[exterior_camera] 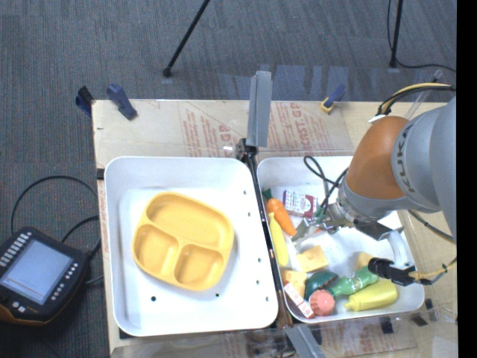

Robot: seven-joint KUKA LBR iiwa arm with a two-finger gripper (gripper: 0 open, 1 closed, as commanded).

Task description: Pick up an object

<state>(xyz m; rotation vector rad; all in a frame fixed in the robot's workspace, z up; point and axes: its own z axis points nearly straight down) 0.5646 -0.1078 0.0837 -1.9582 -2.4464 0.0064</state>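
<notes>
We see the pincer [311,226] low in the right bin [337,162], its fingers apart and grasping nothing. The toy carrot [281,215] lies just left of it, the cheese wedge [314,259] just below.

Grey arm [436,155], orange band [376,166], black cables, lettering on housing
</notes>
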